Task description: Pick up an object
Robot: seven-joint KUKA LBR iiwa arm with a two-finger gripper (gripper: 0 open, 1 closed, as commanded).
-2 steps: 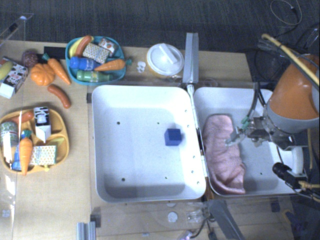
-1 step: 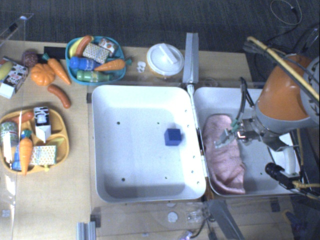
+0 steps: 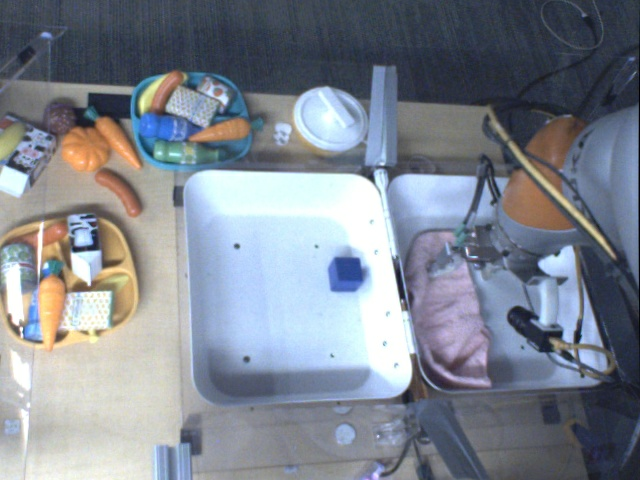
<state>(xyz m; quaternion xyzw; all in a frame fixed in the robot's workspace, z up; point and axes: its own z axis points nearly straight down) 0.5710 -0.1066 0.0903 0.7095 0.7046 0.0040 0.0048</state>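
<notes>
You are watching the end effector (image 3: pixel 470 250) hovering over the pink cloth (image 3: pixel 450 313) in the right bin (image 3: pixel 500 193) — grip state unclear, I cannot tell. Soft fabric is risking slipping free — the blue cube (image 3: pixel 346 273) is sitting well apart.

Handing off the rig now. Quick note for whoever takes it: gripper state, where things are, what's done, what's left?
Gripper: over the right bin, at the upper edge of the pink cloth; nothing visibly held.
Things: pink cloth lies along the right bin's left side. Blue block sits alone in the left bin, right of centre.
Done: nothing lifted yet.
Left: grasp one object and lift it.
</notes>
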